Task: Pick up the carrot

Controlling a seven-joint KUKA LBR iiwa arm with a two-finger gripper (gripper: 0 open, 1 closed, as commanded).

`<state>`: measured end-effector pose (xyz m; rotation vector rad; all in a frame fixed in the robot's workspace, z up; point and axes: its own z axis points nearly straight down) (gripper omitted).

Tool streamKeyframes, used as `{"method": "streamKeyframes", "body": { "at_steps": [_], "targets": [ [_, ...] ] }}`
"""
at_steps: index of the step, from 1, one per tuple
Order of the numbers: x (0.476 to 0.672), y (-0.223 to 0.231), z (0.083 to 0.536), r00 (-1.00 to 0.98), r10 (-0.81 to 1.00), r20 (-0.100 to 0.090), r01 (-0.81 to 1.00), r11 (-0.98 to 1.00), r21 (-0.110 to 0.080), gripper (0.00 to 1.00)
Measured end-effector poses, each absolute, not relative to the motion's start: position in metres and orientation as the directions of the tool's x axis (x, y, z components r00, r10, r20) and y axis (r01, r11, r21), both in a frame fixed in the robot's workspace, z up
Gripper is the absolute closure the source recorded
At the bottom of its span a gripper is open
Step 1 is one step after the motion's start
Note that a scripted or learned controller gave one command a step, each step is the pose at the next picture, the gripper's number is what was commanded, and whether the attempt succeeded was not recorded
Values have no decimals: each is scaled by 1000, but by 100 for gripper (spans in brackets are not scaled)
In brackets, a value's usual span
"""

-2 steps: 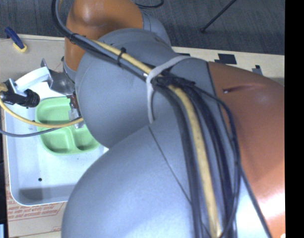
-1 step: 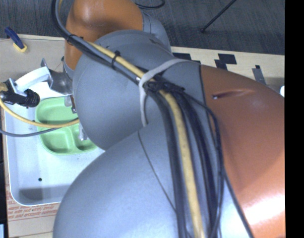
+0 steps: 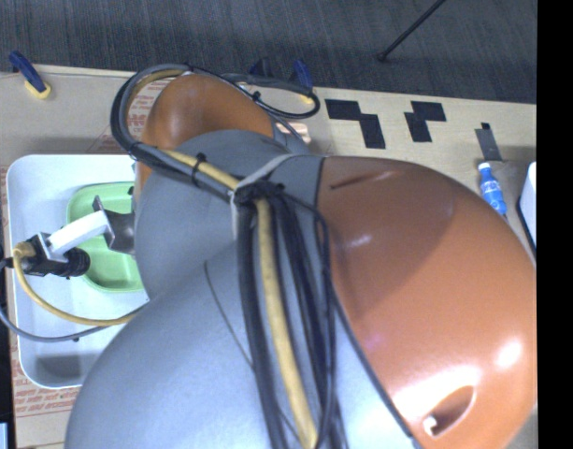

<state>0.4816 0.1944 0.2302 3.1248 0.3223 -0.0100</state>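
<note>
Carrot pickup cannot be judged as done from this view, because no carrot can be made out anywhere: the arm (image 3: 361,288) looms large across the picture, its grey casing and orange band covering most of the bench and nearly all of both bins. The carrot may lie somewhere beneath that bulk, but that is only a guess.

What does show is the left bin (image 3: 24,251), with its white rim and a strip of floor along the left and lower edges. Inside it lies a green object (image 3: 113,265), flat and rounded like a small dish or toy. Over the green object sits the tool end of the arm, with a white block (image 3: 76,234) and a black fitting from which a yellow hose (image 3: 71,314) loops across the bin floor. The gripper (image 3: 118,227) appears to be lowered into this bin just beside or on the green object, yet whether it is spread or pinching anything cannot be told.

As a judgement, the task is at the reaching or grasping stage, with lift-off and proof of a hold yet to come.
</note>
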Motion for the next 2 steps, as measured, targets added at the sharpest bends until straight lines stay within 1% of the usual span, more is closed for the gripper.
{"method": "streamKeyframes", "body": {
  "at_steps": [1,2],
  "targets": [
    [482,195,240,978,208,-7,208,-978,-1,100],
    [477,175,416,975,224,2,224,-975,-5,100]
  ]
}}
